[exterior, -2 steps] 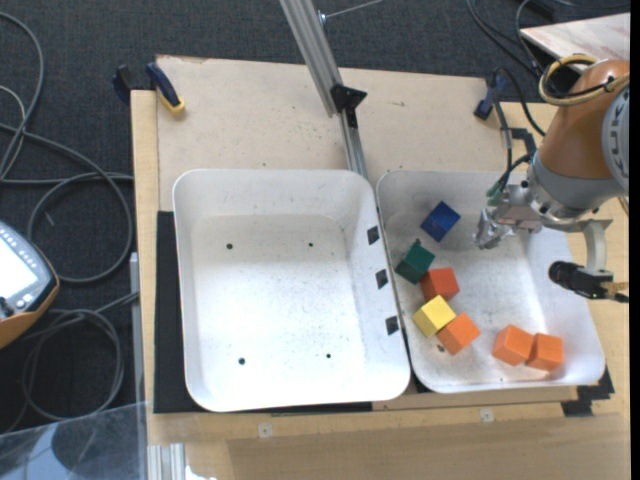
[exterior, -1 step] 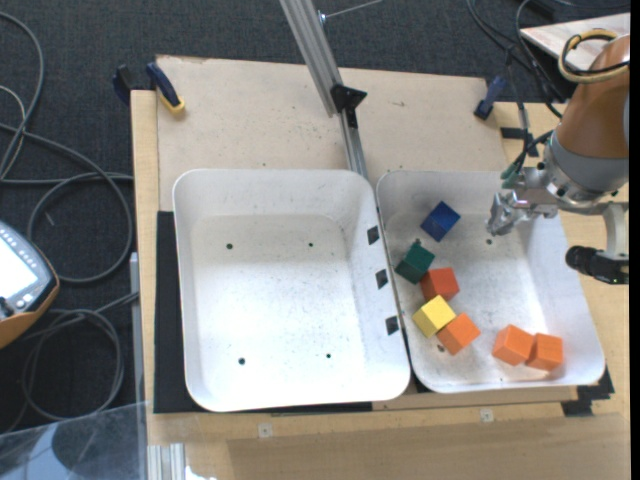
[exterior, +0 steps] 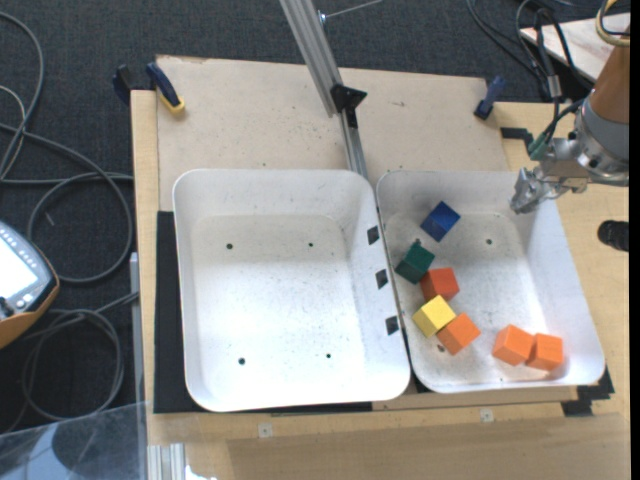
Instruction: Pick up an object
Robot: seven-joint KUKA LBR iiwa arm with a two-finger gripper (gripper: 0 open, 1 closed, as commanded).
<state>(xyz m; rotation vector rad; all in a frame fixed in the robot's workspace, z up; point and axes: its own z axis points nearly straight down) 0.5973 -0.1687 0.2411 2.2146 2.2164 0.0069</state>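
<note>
Nearest the camera, two orange cubes (exterior: 528, 348) sit touching at the right bin's (exterior: 570, 268) front corner. Just left: another orange cube (exterior: 458, 332) against a yellow cube (exterior: 435, 314), then a red-orange cube (exterior: 440, 283) and a green cube (exterior: 415, 263). Blue cube (exterior: 440, 220) further back, apart. My gripper (exterior: 525, 196) hangs over the bin's far right edge, holding nothing; can't tell its state.
</note>
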